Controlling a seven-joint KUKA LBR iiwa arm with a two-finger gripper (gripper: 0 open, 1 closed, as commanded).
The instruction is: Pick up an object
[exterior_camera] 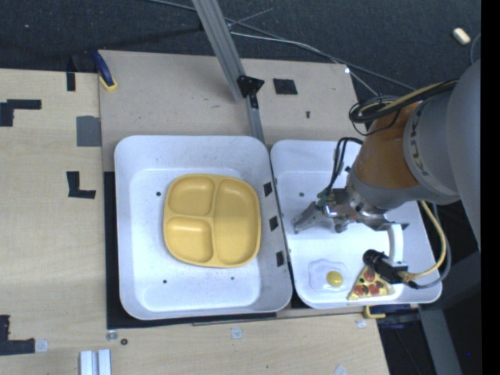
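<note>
Wooden bench point(187, 84) carries two white bins: left bin point(129, 209), right bin point(297, 158), apparently touching.

No readable text, label or number shows anywhere.

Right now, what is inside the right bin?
In the right bin, a toy fried egg and a pizza slice lie near its front edge. The gripper hangs over the bin's middle. The arm covers the bin's right part, so anything there is hidden.
</note>
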